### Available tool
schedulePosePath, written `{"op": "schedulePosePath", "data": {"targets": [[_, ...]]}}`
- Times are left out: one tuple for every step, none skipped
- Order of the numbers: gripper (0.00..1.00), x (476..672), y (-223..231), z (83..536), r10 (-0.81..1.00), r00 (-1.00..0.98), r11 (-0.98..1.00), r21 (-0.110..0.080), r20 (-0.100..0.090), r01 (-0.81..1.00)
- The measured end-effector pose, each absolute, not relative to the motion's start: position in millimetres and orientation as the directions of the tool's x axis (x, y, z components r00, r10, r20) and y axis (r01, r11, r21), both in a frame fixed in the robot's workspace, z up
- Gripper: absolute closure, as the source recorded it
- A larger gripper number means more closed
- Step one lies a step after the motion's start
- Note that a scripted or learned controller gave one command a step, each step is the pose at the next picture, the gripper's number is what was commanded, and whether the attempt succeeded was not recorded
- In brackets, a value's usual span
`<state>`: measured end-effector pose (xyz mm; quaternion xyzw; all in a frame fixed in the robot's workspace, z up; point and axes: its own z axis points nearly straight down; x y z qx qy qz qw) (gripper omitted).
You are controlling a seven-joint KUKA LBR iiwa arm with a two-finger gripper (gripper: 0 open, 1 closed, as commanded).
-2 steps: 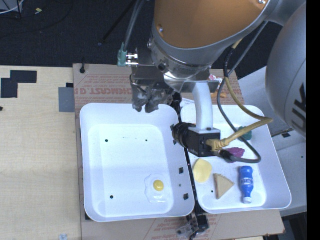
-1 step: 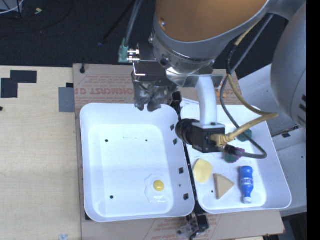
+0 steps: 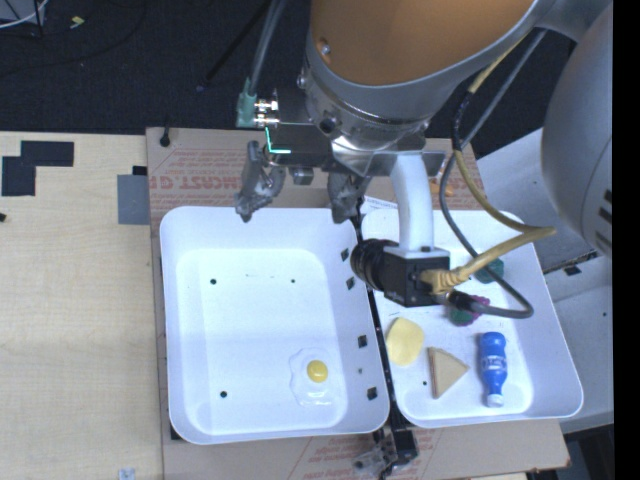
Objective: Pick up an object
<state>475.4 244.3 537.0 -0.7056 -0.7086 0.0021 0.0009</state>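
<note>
Arm's orange band nearest lens; tool (image 3: pixel 298 193) fingers spread, gripping nothing, over left bin (image 3: pixel 190 268) back rim. Fried egg (image 3: pixel 316 373) at front right: advise dropping straight down, centred

Both bins are plain white: the left bin (image 3: pixel 200 268) and the right bin (image 3: pixel 550 368), each marked with a few small dark dots or slots. In the left bin lies a fried egg (image 3: pixel 313 378), white with a bright yellow yolk. In the right bin, the piece nearest the left bin is a pale yellow chip-like piece (image 3: pixel 405 341); beyond it is a tan wedge (image 3: pixel 445 371), then a blue bottle (image 3: pixel 491 366) with a white cap and label. The arm (image 3: pixel 420 38) shows an orange band over grey metal. A yellow cable (image 3: pixel 495 253) runs above the right bin. The cardboard (image 3: pixel 200 168) behind the left bin is brown with red print.
</note>
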Motion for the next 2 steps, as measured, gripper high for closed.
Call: {"op": "schedulePosePath", "data": {"targets": [[1.0, 475.4, 245.1, 546.7, 1.0, -0.011, 0.011, -0.007, -0.003, 1.0], [0.0, 475.4, 245.0, 546.2, 1.0, -0.011, 0.011, -0.009, -0.003, 1.0]]}}
